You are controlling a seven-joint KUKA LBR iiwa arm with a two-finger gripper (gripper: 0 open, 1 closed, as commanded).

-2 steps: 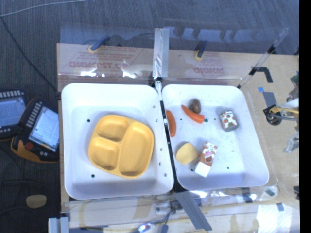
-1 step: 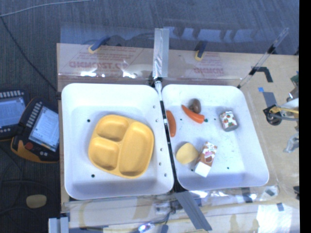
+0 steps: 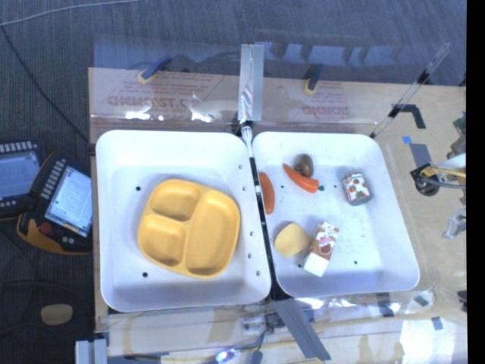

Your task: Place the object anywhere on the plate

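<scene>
Yellow plate (image 3: 189, 230) smooth matt plastic; white bins (image 3: 114, 279) glossy moulded plastic; surface (image 3: 182, 93) bare cardboard-like brown board.

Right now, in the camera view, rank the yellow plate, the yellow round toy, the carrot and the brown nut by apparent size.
1. yellow plate, by far the largest
2. yellow round toy
3. carrot, long but thin; close to the toy, so this order is unsure
4. brown nut, smallest

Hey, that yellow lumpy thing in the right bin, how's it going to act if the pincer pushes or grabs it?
The yellow lump looks rounded and smooth, so it may roll or slip aside when pushed. It sits close to the small carton, so a shove could nudge that too. It's probably a light toy food.
</scene>
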